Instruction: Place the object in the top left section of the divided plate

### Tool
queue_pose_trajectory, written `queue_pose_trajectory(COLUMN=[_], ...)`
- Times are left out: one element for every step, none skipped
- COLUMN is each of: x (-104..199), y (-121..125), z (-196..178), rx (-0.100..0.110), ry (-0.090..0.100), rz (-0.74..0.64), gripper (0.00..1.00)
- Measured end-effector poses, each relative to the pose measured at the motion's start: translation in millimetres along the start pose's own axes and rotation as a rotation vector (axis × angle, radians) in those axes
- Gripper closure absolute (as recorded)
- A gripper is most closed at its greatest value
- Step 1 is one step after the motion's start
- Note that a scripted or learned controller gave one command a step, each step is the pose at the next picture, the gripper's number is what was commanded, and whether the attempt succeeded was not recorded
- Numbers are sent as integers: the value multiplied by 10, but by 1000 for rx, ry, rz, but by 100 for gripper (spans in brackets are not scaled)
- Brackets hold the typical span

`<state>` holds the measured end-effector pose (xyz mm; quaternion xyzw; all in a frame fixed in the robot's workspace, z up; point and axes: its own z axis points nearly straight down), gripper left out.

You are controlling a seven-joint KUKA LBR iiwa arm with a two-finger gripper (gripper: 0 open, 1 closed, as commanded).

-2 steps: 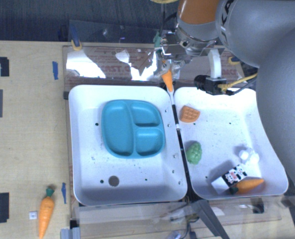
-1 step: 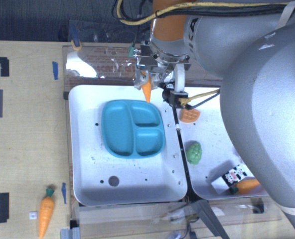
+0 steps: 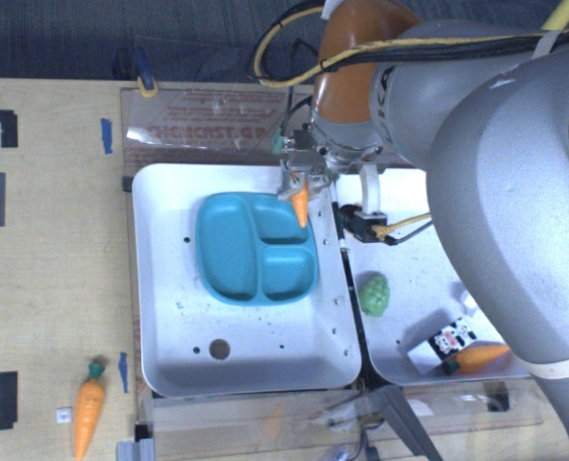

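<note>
Gripper [image 3: 297, 182] sits over the upper right corner of the blue divided plate [image 3: 256, 248], fingers closed on a small orange carrot piece [image 3: 300, 206] that hangs point-down between them. Carrot piece tip lies at the plate's right rim, above the upper right section, close to the wall between the two bins; the plate's top left section is uncovered. Plate rests in the left white bin [image 3: 169, 334], roughly centred, with bare bin floor on its left side and a wider strip below it. One small dark round object [image 3: 219, 350] lies on that lower strip, well apart from the plate. Right white bin [image 3: 400, 349] is largely covered by the grey arm [image 3: 496, 161]; a green lumpy object [image 3: 374, 294] lies near its left wall, and a black-and-white item [image 3: 450, 338] touches an orange object [image 3: 477, 357] near its lower edge. On the table [image 3: 44, 286], outside the left bin at lower left, lies a whole toy carrot with a green top [image 3: 89, 409]. Yellow-and-black cable [image 3: 294, 41] loops above the wrist.
</note>
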<state>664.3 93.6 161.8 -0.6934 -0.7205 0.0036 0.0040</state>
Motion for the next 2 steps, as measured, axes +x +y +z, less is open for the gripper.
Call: queue_pose_trajectory(x=[24,120], y=[21,30], z=[427,411], rx=[-10,-15], ry=[3,15], rz=[126,117], gripper=[100,0])
